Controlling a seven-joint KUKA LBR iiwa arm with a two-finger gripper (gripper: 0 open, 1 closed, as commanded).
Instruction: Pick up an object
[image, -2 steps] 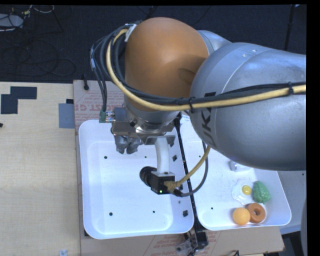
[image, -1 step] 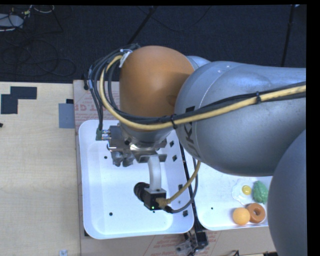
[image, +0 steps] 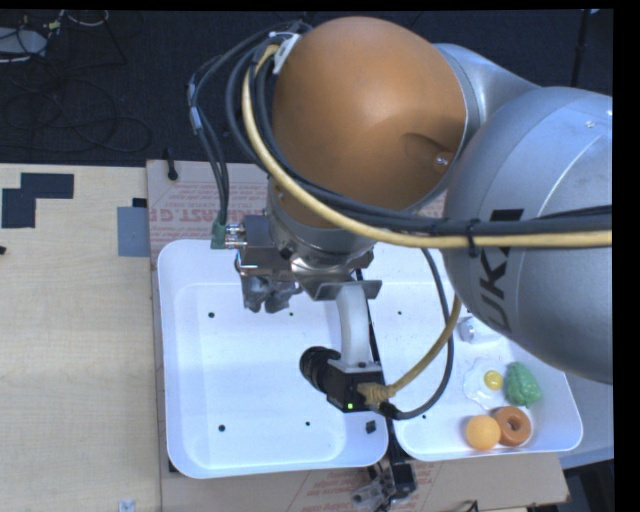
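My gripper (image: 268, 296) hangs low over the back part of the left white bin (image: 225, 385), under the big orange wrist band. I see nothing between or below it. The objects lie in the front right corner of the right bin (image: 566, 432): an orange ball (image: 483, 432), a brown donut-shaped ring (image: 516, 426) touching it, a green lumpy piece (image: 523, 384), and a white fried-egg toy (image: 488, 381) with a yellow yolk. The arm hides most of the right bin's back half.
Both bins rest on a cardboard sheet (image: 190, 205) with red print. A pale wooden bench (image: 70, 360) lies to the left, with dark blue and grey patches at its back. The arm's grey body fills the upper right.
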